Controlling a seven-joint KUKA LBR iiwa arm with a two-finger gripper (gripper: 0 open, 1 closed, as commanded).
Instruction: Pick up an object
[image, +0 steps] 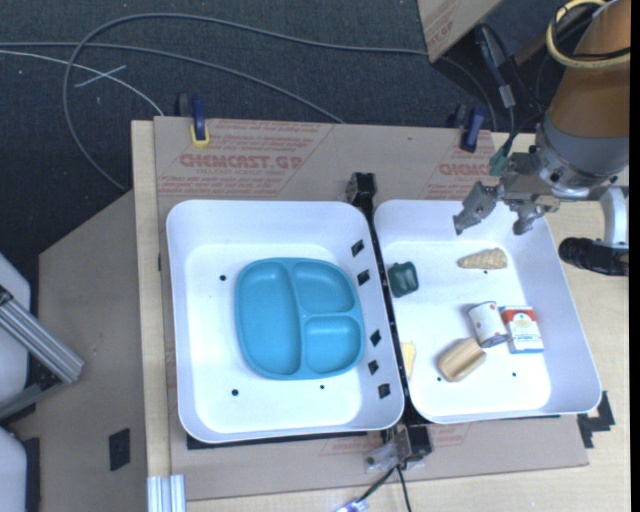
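Above the right bin's (560, 290) far edge, the end effector (497, 212) hangs with fingers spread, holding nothing. Just below lies a tan cone-shaped object (483, 261). Judged an approach step; next it must descend and close.

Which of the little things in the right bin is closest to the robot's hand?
The pale cone-shaped piece, lying just below the open hand. The green piece, white-and-red pack and tan block lie farther off.
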